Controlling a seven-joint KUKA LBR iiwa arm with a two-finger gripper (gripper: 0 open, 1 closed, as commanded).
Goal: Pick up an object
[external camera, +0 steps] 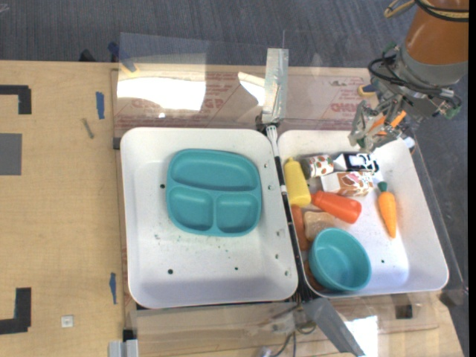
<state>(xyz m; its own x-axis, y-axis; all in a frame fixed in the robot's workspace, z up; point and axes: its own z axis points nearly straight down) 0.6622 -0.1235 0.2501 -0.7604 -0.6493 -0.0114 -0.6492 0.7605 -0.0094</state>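
Counter (52,222) of pale wood, two white bins side by side on it. Left bin (141,266): one teal divided plate (214,192), three compartments, lying a little far of centre. Dark specks scattered over the bin floor near the plate.

Right bin (424,259): crowded on its left half. Yellow bottle (297,182) lies along the left wall, lengthwise near to far. Just right of it an orange-red pepper (337,205), touching or almost touching the bottle's near end. Tan block (321,222) partly under the pepper, on its near side. Teal bowl (340,259) upright at the near left, rim touching the tan block. Carrot (387,208) lies alone right of the pepper, green top toward the far side, tip pointing near. Two small patterned items (355,181) at the far middle of the bin, brown, white and black; cannot tell what they are.

Arm (439,28) enters at far right, orange band showing. The gripper (372,136) hangs over the far right of the right bin, just far of the patterned items. Jaws: cannot tell whether wide or narrow, wiring and orange parts clutter the view. Nothing seen between them. All objects rest in the bins.

A clear panel (223,88) stands behind the bins on the far side.
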